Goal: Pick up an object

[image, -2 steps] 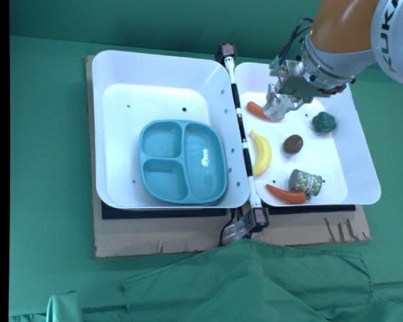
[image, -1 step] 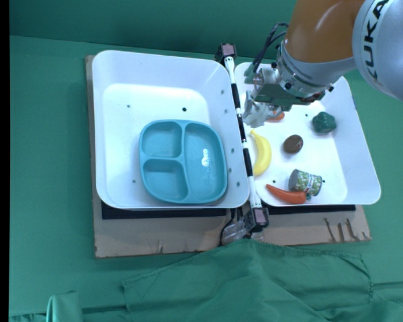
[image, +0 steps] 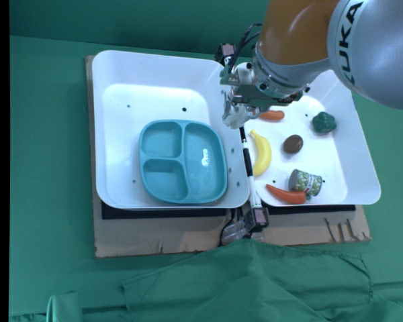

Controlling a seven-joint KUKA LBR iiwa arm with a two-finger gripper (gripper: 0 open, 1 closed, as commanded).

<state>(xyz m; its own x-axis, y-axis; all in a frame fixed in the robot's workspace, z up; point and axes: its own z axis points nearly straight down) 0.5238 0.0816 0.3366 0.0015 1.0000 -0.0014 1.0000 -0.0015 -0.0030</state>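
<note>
My gripper (image: pixel 234 115) hangs over the left edge of the right bin (image: pixel 352 173), by the divider between the bins. Its pale fingers point down just above and left of the yellow banana (image: pixel 260 151). Nothing shows between them. A small orange carrot (image: pixel 272 115) lies right beside the gripper. Further right are a brown round object (image: pixel 293 143) and a dark green lumpy piece (image: pixel 324 122). Near the bin's front lie a second orange carrot (image: pixel 287 194) and a small green-labelled can (image: pixel 305 182) on its side.
The left bin (image: pixel 121 106) holds a teal divided plate (image: pixel 182 161). The grey arm with its orange band (image: pixel 302 19) covers the right bin's back. Green cloth (image: pixel 255 280) lies in front of the bench.
</note>
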